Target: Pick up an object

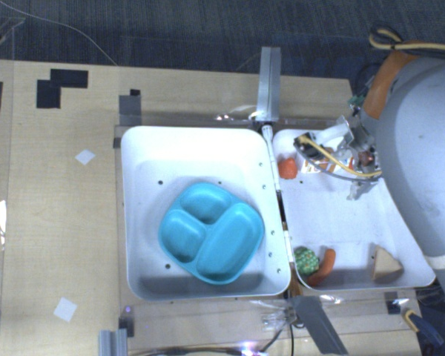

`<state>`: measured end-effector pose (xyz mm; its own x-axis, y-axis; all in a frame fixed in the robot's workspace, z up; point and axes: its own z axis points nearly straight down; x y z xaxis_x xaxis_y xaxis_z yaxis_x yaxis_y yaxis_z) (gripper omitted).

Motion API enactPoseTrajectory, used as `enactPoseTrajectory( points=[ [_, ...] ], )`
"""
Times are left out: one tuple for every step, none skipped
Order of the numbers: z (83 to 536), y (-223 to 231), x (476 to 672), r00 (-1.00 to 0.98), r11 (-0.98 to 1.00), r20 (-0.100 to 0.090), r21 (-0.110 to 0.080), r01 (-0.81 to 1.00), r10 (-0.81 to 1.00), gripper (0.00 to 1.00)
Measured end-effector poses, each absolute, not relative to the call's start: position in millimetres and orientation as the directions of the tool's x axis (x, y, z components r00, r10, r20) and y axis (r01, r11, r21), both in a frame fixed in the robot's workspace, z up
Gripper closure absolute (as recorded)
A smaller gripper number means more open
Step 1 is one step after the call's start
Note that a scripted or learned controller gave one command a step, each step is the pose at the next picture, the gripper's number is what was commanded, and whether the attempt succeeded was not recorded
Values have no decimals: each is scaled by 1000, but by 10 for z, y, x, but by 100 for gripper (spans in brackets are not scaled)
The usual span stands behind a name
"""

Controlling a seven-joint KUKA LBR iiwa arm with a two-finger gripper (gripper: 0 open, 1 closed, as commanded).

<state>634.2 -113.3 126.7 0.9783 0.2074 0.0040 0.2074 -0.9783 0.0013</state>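
While the gripper [354, 175] is hanging over the right bin [356, 221], well to the right of the blue divided dish [211, 232], nothing is showing in its grasp; whether it is standing open or closed I cannot tell, since the wrist is crowding it from this slant. Between the dish and the gripper, just across the shared bin wall from the dish's upper right edge, an orange ball [287, 168] is lying near the gripper but apart from it; being the closest piece, it is probably serving as the target. Right of the dish's lower edge, a green knobbly piece [305, 258] and a red-orange piece [326, 263] are resting against each other by the bin wall, likely making a clean grasp awkward; a tan wedge [386, 264] is lying farther right of the dish. The dish is occupying the left bin [144, 199] alone, looking too broad for an easy pinch; the pick is not yet begun.
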Motion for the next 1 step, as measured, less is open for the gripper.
enactPoseTrajectory(
  points=[
    [1194, -1250, 6326, 979, -979, 10, 3, 206, 206, 0]
  ],
)
